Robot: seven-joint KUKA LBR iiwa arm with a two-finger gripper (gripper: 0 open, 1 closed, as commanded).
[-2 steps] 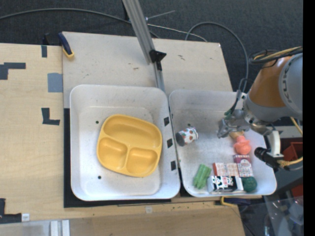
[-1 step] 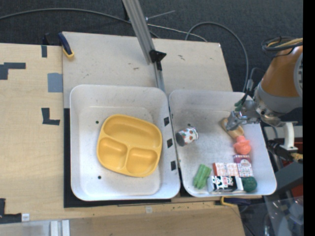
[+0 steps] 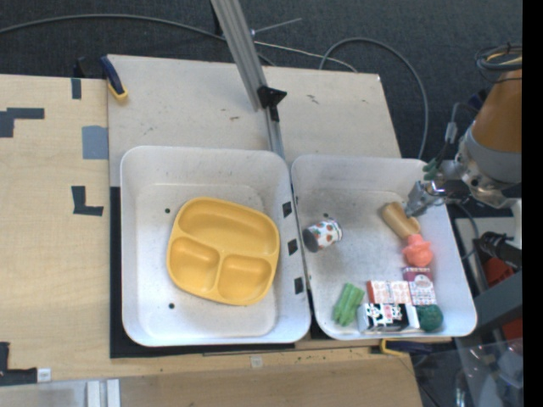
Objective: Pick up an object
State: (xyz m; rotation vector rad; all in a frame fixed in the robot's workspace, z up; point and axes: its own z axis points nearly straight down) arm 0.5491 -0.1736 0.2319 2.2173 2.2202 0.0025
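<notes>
While the pale wooden bench (image 3: 51,227) carries two shallow white plastic bins, the left bin (image 3: 136,227) holds a yellow three-compartment plastic tray (image 3: 223,250). Right bin (image 3: 356,181) has the rest: tan cylindrical wooden peg (image 3: 399,220) just beside the jaws (image 3: 422,195) near the right wall, w/ pink ball (image 3: 417,251) below it & small white patterned cup (image 3: 322,234) left. Jaws' state: can't tell.

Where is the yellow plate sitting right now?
The yellow plate lies flat in the left bin, near its middle, across the divider from the small spotted cup.
</notes>
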